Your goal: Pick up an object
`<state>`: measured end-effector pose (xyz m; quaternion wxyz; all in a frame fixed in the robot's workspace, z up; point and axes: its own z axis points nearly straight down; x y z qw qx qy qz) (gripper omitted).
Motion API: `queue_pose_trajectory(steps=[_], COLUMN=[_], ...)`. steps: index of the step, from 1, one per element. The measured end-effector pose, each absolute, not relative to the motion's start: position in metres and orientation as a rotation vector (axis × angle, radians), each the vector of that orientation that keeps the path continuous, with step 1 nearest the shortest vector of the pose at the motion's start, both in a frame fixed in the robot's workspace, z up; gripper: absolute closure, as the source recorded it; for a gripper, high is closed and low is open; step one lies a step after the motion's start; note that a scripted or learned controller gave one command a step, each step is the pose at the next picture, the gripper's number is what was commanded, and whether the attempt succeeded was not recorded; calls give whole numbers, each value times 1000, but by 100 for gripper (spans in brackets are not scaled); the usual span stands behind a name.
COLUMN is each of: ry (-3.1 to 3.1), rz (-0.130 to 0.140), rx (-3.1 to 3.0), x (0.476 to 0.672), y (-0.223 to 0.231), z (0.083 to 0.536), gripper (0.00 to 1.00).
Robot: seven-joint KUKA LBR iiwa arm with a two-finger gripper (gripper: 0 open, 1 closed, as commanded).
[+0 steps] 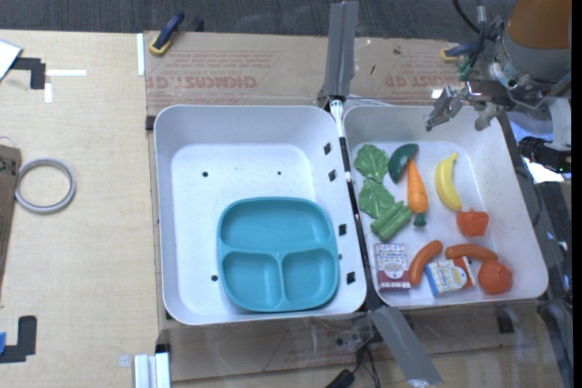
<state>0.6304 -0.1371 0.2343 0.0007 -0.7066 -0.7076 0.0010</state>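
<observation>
Above the far right corner of the right bin [523, 186], the end effector [462, 109] is hovering with fingers spread apart, gripping nothing. Nearest it inside that bin, the banana [446, 182] is lying just right of the carrot [416, 186], with green leafy toys [373, 182] sitting further left

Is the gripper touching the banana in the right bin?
Apart. The camera view shows the gripper up at the bin's far rim, with bare white bin floor between it and the banana.
</observation>
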Motion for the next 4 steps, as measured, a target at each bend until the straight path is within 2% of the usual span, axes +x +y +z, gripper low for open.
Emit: queue_pose_trajectory(steps=[1, 2, 3, 4], ry=[-2299, -2297, -1969, -1805], rz=[0, 0, 1, 4], rx=[-2143, -2147, -2447, -2572], x=[617, 617, 598, 604], y=[-171, -171, -195, -146], z=[92, 102, 92, 210], gripper=[0, 100, 100, 100])
